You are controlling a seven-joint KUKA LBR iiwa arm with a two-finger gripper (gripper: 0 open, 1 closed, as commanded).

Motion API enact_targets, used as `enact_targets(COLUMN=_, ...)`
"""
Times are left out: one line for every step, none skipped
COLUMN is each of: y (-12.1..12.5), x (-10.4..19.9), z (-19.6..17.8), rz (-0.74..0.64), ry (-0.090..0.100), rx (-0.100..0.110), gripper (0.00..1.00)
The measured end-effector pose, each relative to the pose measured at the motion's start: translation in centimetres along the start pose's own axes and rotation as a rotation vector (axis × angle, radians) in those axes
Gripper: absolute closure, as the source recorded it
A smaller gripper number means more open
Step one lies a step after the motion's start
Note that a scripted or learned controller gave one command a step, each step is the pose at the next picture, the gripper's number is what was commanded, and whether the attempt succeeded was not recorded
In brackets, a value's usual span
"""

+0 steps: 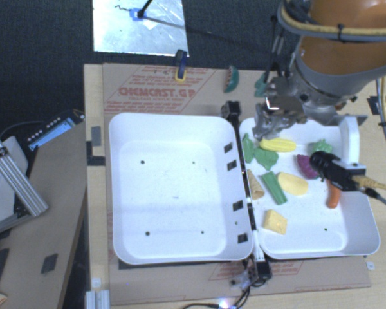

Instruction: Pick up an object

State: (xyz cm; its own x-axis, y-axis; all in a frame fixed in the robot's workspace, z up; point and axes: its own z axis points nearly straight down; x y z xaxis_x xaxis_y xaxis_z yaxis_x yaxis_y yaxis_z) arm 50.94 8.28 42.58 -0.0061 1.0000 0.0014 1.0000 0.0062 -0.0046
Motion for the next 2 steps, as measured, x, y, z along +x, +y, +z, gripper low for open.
enact_targets(y=7.0, x=0.8, z=-1.5, rz=0.003, ry=-0.001, rx=-0.011, gripper=1.0)
enact_targets(y=9.5, x=1.5, z=-2.8, rz=0.001, ry=-0.001, rx=-0.01, gripper=1.0)
